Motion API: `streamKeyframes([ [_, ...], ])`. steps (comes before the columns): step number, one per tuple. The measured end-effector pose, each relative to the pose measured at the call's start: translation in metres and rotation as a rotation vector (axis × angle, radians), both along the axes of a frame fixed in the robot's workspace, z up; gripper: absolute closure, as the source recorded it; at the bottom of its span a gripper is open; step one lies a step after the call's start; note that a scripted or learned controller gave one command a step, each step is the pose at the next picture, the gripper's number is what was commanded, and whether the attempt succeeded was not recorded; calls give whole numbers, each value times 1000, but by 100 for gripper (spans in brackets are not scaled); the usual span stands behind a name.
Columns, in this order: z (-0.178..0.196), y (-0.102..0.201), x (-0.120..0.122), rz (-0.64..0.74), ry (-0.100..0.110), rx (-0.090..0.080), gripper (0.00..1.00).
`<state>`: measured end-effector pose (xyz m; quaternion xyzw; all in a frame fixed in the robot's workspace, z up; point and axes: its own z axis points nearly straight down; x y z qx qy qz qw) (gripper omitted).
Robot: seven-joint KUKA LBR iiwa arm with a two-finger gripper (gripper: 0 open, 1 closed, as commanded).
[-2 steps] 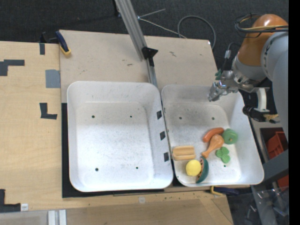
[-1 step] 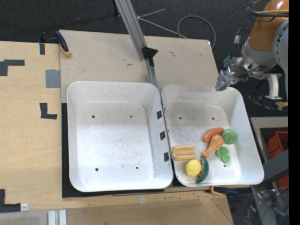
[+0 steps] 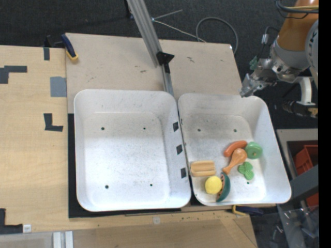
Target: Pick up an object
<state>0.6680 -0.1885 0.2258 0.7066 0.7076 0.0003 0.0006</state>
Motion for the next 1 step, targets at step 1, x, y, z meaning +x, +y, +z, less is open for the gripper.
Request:
streamKeyframes([
  [1,-8,42,-22,2,4,1,100],
])
